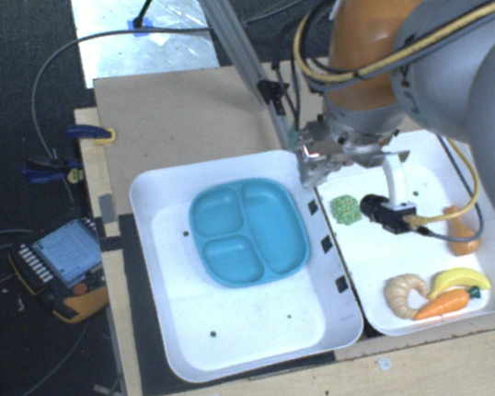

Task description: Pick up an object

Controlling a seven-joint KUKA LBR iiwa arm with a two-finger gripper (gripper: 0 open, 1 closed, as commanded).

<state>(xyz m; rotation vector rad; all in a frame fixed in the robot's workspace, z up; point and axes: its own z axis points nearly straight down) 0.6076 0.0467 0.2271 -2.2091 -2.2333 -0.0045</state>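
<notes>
Pick judged not yet made. Pincer low over the far left corner of the right bin, near a green lump; apart or together, cannot tell. Green lump flat on the bin floor, nothing seen lifted. By the front rim, bunched close: pale curled piece, banana, carrot. Left to do: descend, clamp, lift.

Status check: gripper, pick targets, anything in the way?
Gripper at far left corner of right bin. Green piece close beside it; banana, carrot, pale pastry at near edge. Nothing on the green piece. Blue plate sits in left bin.
</notes>
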